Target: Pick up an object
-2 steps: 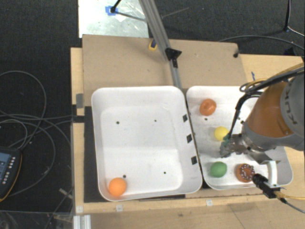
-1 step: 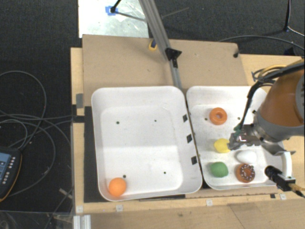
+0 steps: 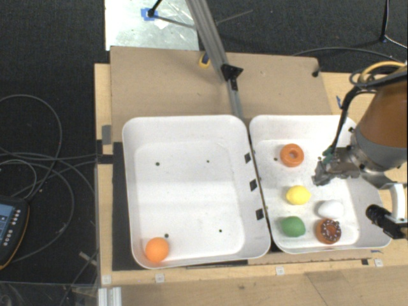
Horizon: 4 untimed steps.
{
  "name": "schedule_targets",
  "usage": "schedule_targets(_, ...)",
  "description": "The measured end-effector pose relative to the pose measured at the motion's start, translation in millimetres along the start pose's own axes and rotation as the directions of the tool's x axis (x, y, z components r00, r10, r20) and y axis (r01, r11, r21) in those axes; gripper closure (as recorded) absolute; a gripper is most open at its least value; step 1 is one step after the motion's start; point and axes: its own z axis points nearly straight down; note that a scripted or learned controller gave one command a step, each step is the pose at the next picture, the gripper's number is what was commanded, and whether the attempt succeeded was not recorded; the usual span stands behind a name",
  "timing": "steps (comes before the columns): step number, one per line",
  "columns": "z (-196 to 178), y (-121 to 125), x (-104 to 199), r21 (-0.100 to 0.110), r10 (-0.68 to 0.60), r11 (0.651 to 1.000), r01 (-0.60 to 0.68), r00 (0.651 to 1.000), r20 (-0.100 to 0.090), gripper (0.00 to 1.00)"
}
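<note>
The orange ball (image 3: 156,249) sits in the near left corner of the left bin (image 3: 185,132), all by itself. Next to that bin is the right bin (image 3: 268,127), and that one has five things in it. An orange ring (image 3: 292,155) lies flat near the far side. Below it is a yellow ball (image 3: 298,195), and below that a green ball (image 3: 293,226). My gripper (image 3: 320,173) hangs over the right bin, just to the right of the ring and the yellow ball and near them both. It looks dark and blurry, so I cannot tell if it is wide or narrow. Further right lies a white ball (image 3: 329,209), and a brown donut (image 3: 328,231) with sprinkles sits just in front of it
</note>
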Motion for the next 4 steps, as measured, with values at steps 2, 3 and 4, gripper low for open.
schedule_targets(2, -50, 5, 52, 0.004, -0.005, 1.0, 0.005, 1.0, -0.004, 1.0)
schedule_targets(3, -50, 5, 98, 0.006, -0.004, 1.0, 0.004, 1.0, -0.003, 1.0)
schedule_targets(4, -41, 10, 161, 0.008, -0.005, 1.0, 0.005, 1.0, -0.004, 1.0)
